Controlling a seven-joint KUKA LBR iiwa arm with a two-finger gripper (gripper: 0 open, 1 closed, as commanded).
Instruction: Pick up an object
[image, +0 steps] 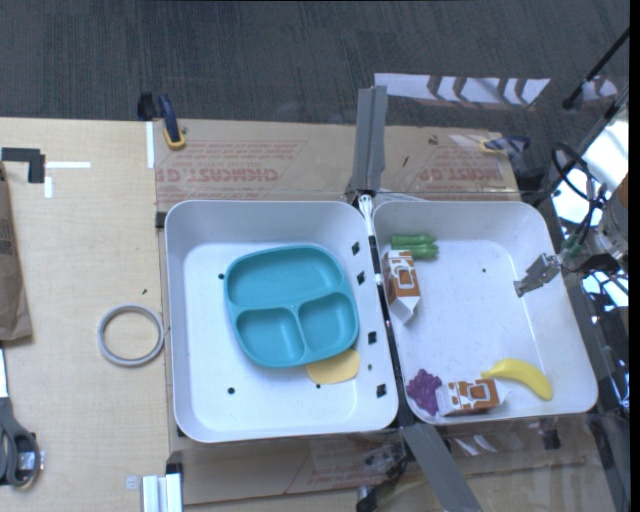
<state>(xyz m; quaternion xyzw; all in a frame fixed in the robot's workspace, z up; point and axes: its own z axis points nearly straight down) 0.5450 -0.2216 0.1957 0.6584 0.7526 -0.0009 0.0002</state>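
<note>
The gripper (535, 276) is hovering at the right bin's (520, 225) right wall, grasp state unclear. Well apart, a yellow banana (520, 378) is lying just beside a carton (470, 397) and purple grapes (424, 390).

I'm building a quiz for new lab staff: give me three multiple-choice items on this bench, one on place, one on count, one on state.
1. Where does the teal three-compartment plastic plate lie?
A) left white bin
B) right white bin
C) wooden bench

2. How many small orange-and-white cartons are in the right white bin?
A) one
B) two
C) four

3. The yellow toy banana is
A) held by the gripper
B) lying in the bin
C) on the plate

A: the plate sits in the left white bin.
B: one carton near the divider, another carton beside the banana.
B: it rests on the bin floor.
</note>
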